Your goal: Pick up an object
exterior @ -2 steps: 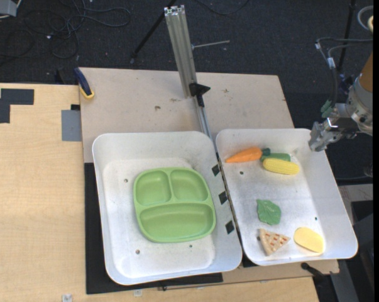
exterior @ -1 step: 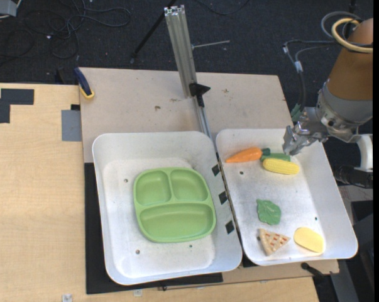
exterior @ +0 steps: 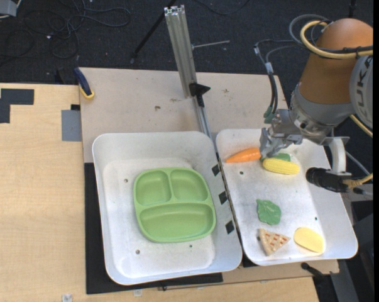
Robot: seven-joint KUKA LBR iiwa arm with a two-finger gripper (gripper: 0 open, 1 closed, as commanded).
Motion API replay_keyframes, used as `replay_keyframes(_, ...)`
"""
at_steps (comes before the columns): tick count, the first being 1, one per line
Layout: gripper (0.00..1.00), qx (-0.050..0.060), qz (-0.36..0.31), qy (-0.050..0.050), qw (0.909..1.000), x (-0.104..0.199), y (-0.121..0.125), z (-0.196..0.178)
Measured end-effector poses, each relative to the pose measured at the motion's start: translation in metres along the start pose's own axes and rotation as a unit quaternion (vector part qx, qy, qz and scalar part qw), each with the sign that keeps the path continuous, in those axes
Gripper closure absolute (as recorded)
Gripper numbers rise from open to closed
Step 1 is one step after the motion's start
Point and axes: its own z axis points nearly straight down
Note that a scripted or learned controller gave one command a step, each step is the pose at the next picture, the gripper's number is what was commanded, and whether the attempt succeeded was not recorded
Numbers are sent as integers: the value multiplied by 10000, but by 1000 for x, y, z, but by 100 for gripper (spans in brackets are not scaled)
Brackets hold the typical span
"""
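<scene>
Corn [exterior: 281, 165] top partly hidden by claw [exterior: 270, 148]; grip unclear.

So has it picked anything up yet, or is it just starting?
Nothing looks lifted yet. The end effector is low in the right bin, at the corn and carrot, so it appears mid-attempt on one of them. Both rest on the bin floor, as do the green piece, pizza slice and yellow piece. Gripping and raising remain.
</scene>
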Motion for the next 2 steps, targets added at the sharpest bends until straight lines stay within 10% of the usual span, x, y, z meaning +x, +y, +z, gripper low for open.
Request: replay_keyframes(2, 100, 10, 6, -6, 10000, 95, 10, 23)
